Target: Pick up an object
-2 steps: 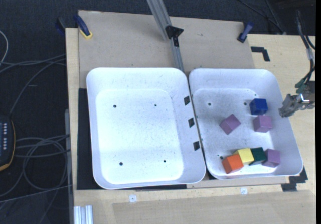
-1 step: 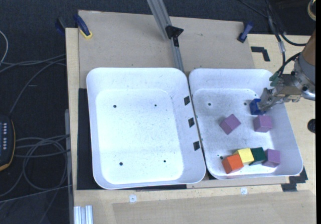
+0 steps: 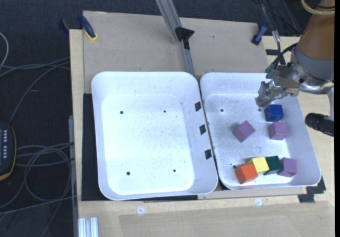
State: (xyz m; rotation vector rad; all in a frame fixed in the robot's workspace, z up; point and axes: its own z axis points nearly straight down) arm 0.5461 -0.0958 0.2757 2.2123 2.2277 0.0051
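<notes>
Poised, grip state impossible to tell, claw (image 3: 264,98) just above blue cube (image 3: 274,112) in right bin (image 3: 223,177), purple cube (image 3: 278,130) near enough to snag or nudge.

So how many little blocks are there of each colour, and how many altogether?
Purple foam cubes: 3
Blue foam cube: 1
Orange foam cube: 1
Yellow foam cube: 1
Green foam cube: 1
Total: 7, all in the right-hand shallow white plastic bin.
</notes>
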